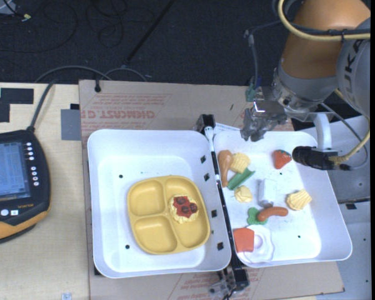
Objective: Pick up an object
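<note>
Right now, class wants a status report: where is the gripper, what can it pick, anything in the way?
Gripper above right bin's far rim, nothing between fingers. Toy foods lie loose there; strawberry and corn nearest. No obstruction seen.

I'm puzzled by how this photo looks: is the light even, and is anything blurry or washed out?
Camera view: the white bins are bright, nearly washed out, with soft shadows under the toy food; the background above the bench is very dark; the gripper looks soft and murky, its details hard to make out; the yellow plate is fairly sharp.
</note>
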`<move>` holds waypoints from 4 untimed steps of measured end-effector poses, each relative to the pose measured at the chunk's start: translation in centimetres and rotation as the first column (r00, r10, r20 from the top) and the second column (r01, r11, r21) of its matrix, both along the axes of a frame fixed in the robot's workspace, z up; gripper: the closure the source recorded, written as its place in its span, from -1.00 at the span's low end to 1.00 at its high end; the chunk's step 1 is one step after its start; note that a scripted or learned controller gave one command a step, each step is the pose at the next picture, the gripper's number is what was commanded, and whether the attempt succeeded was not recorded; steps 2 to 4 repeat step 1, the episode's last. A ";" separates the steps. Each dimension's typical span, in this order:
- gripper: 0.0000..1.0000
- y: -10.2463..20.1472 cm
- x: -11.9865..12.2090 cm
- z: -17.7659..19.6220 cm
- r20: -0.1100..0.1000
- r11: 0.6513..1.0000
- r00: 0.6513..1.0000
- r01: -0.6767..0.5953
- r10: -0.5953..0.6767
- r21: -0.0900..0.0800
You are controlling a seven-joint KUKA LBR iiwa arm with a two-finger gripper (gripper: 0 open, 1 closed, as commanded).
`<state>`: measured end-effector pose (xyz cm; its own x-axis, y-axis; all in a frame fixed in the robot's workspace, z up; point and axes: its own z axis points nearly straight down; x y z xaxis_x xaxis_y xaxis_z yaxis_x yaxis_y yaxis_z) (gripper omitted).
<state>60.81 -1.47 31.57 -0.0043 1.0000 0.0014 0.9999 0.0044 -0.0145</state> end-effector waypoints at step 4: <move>1.00 4.1 -6.7 3.1 0.008 1.000 1.000 -0.001 0.001 0.000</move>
